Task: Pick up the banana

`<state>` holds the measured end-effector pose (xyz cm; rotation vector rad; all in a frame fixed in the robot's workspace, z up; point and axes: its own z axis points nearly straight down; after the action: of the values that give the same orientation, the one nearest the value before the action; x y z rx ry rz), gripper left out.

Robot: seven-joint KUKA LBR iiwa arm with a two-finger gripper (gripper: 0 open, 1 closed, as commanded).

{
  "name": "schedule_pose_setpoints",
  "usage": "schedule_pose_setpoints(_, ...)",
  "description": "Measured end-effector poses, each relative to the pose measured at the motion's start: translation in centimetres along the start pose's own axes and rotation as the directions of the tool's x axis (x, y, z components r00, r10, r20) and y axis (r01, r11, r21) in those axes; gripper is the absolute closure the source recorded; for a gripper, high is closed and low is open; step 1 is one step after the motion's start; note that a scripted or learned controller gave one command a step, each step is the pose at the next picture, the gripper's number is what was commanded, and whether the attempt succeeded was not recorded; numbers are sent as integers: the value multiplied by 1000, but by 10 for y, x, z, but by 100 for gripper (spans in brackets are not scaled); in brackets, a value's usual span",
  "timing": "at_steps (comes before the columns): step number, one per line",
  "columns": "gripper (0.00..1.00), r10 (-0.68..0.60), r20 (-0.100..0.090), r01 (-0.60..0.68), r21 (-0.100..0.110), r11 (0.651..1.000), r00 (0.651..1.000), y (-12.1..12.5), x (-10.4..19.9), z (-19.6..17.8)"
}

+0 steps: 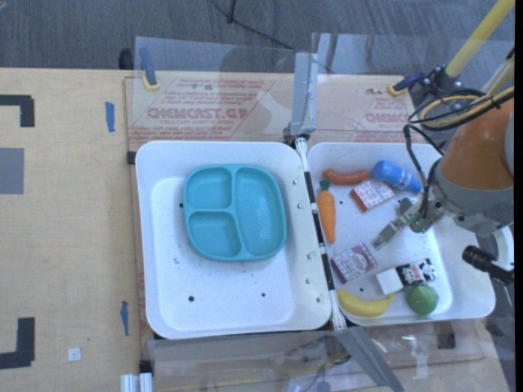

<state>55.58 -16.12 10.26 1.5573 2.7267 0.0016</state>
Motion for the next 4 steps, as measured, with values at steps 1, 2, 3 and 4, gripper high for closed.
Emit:
schedule_pose_setpoints(1,0,259,3,-259,-2,966,966,0,-20,-82)
schedule_pose_setpoints(2,0,12,5,-12,-5,1000,1000,11,18,14)
schedule_pose_setpoints(3,0,-332,8,332,-5,943,943,89,5,15)
schedule_pose_setpoints(4,0,-349,4,349,-1,937,937,43,-37,12)
